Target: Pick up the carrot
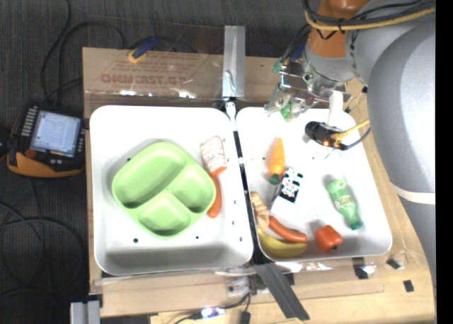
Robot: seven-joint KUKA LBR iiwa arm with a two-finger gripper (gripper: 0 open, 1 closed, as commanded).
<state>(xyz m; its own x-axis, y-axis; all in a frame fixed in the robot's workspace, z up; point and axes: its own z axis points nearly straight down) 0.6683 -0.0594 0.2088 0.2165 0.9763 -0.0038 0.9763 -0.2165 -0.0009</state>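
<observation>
Carrot (276, 159) lies near the middle of the right bin (371, 174), close to its left wall, leafy end pointing down the frame, untouched. The arm's hand (294, 100) hovers above that bin's far edge, well apart from the carrot, nothing between its fingers; how wide they stand cannot be told. The pick looks to be at the approach step: the next move calls for the hand to travel down the frame toward the carrot and line up across its narrow body. Sharing the right bin are a black-and-white card (290, 187), a green bottle (344, 203), a banana (282, 246), a sausage (287, 230) and a red pepper (328, 237). The left bin (106, 245) holds a green divided plate (163, 188) and a small packet (212, 153).
</observation>
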